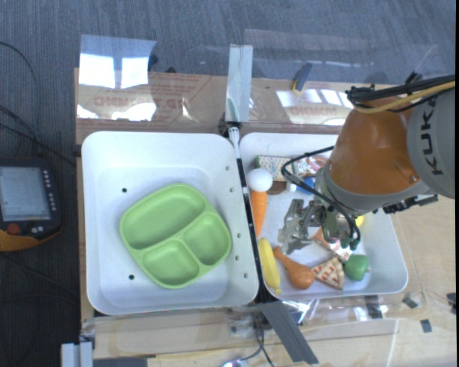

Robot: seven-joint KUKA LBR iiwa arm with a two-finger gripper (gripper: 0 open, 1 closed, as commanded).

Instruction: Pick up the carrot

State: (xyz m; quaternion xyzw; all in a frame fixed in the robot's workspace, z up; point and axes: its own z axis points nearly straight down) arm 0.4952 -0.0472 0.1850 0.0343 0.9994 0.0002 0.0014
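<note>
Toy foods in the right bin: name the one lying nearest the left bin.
The carrot, an orange stick along the right bin's left wall, under the white egg; the banana lies slightly further in.

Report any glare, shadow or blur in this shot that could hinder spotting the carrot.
Camera view: bright window glare sits on the clear panels behind the bins, away from the carrot; light over the right bin is even with soft shadows; the carrot reads sharp by the bin's left wall; the gripper is darker and cluttered.
</note>
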